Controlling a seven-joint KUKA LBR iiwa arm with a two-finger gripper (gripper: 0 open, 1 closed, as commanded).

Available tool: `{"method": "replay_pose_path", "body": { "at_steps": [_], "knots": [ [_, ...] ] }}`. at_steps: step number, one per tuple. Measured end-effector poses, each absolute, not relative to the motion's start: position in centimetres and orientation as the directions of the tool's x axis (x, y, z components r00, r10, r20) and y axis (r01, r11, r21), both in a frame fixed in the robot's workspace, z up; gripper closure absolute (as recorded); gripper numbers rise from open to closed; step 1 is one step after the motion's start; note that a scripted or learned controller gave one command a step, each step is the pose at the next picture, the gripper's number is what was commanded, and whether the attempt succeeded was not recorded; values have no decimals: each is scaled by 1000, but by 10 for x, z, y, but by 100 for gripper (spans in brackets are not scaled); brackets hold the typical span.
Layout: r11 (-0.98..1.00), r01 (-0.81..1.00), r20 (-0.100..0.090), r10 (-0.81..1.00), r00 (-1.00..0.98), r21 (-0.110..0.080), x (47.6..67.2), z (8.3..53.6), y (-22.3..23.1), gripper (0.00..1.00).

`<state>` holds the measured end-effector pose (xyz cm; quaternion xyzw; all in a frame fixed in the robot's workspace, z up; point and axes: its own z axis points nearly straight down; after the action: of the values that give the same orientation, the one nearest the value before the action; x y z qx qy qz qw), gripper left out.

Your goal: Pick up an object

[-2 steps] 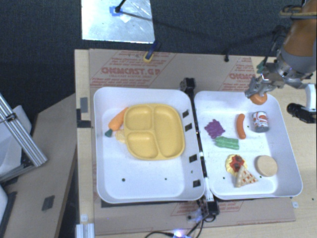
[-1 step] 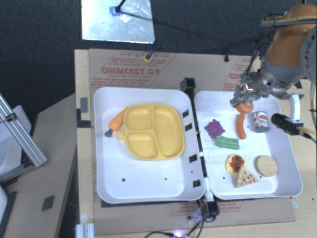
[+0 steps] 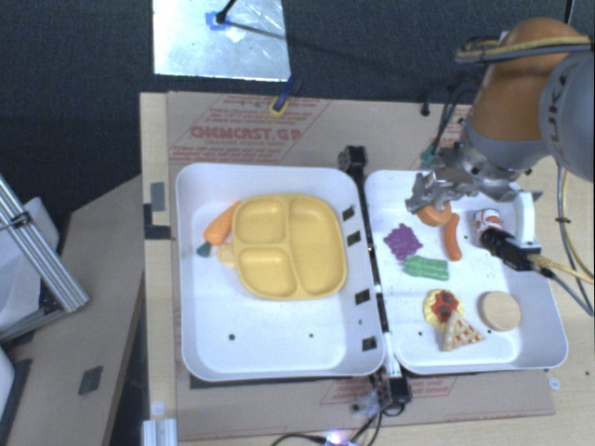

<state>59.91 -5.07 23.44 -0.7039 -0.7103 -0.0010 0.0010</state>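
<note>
tool down in right bin over orange toy piece, finger state unclear, no lift yet

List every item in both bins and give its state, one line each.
Gripper: low in the right bin, over an orange piece; grasp unclear.
Sausage: lying flat.
Purple grapes: loose on bin floor.
Green piece: lying flat.
Pizza slice: lying flat.
Round tan piece: lying flat.
Yellow tray: upright in the left bin.
Carrot: lying against tray's edge.
</note>
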Motion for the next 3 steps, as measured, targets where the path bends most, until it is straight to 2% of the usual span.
{"method": "replay_pose_path", "body": {
  "at_steps": [1,2,3],
  "knots": [
    [7,1000,1,1000,-7,-1,579,234,-33,100],
    [1,1000,0,1000,-1,0,586,222,-44,100],
    [4,1000,0,1000,-4,0,584,214,-35,100]
  ]
}}
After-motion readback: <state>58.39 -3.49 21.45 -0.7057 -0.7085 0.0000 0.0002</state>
